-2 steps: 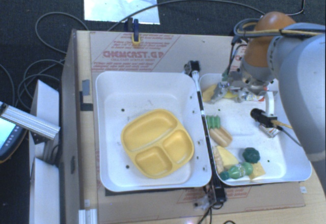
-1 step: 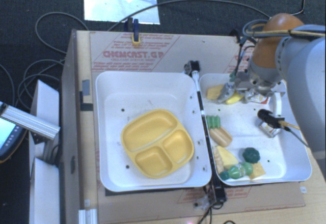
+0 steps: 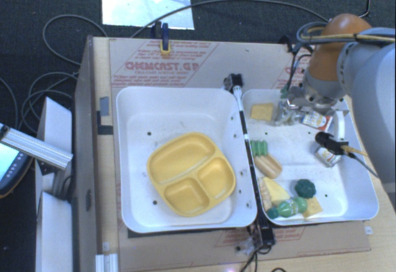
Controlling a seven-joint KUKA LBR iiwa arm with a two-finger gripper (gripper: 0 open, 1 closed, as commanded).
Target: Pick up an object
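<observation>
Alignment with the block (image 3: 262,111) just beside it should help the end effector (image 3: 289,114), whose opening I cannot tell.

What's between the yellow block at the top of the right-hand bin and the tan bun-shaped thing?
Small green pieces lie between the yellow block and the tan bun, as the camera view shows.

One camera, fixed high above the bench (image 3: 185,57), looking down at a slant from the near side. It's far enough back to take in both bins whole: left bin (image 3: 133,141) mid-frame, right bin (image 3: 356,187) by the right edge. The arm (image 3: 365,73) enters from the right, with the gripper (image 3: 289,113) over that bin's far end.
</observation>
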